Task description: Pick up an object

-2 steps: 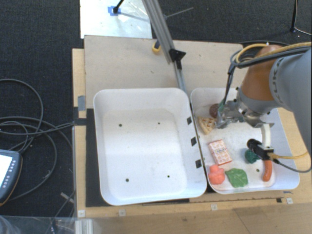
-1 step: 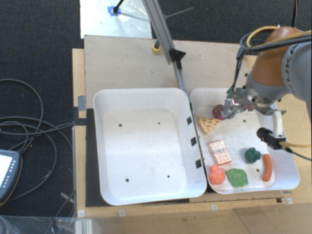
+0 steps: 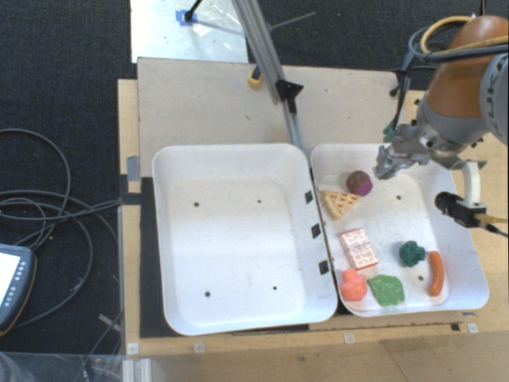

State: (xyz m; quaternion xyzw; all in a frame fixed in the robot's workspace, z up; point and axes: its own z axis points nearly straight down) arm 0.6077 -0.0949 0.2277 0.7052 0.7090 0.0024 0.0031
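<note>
I see nothing picked yet: my gripper (image 3: 385, 168) hovers at two o'clock of the purple ball (image 3: 359, 183) in the right bin (image 3: 469, 289); its state I cannot tell.

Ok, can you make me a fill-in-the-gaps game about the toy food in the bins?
1. All the toy food lies in the ____ bin.
2. The sausage is coloured ____.
3. The tool hangs closest to the ____ ball.
4. The green leaf touches the ____ edge of its bin.

Missing words: right; orange; purple; front
</note>
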